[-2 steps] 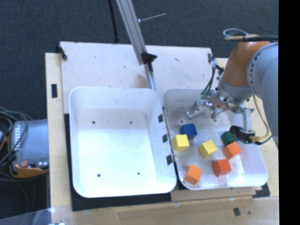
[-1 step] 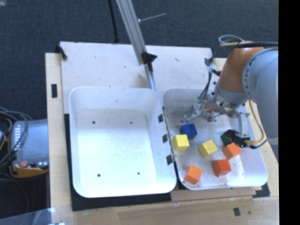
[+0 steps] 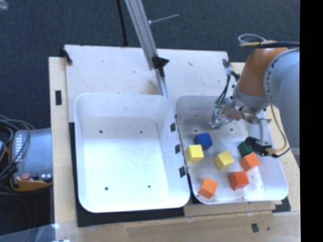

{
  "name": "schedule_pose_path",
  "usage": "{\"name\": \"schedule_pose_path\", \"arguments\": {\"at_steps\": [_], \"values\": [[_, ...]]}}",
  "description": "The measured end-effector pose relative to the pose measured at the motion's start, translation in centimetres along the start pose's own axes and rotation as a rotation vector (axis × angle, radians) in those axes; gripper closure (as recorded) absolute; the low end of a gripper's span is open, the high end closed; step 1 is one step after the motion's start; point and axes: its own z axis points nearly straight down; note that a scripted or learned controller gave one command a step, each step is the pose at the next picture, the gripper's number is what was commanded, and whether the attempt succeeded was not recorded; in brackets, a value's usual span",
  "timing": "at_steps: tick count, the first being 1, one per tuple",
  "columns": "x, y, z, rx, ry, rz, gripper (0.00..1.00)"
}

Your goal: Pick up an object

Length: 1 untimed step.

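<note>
You see small cubes in the right bin (image 3: 280,188): a blue block (image 3: 204,139), yellow blocks (image 3: 195,153) and orange blocks (image 3: 238,179) toward its near side. The gripper (image 3: 220,119) hovers over bare floor by the far wall; its claw state you cannot tell.

From here I read both bins, the left bin (image 3: 126,150) and the right bin (image 3: 272,183), as smooth white plastic with a slight sheen. The desk (image 3: 116,69) looks like matt, speckled pale board. The slanted pole (image 3: 142,26) looks like ribbed bare metal. The floor (image 3: 60,14) looks like dark, rough carpet.
</note>
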Motion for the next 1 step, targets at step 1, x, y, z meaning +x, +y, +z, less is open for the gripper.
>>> {"name": "schedule_pose_path", "arguments": {"at_steps": [1], "values": [[-0.87, -0.16, -4.85, -0.001, 0.0, -0.006, 1.0]]}}
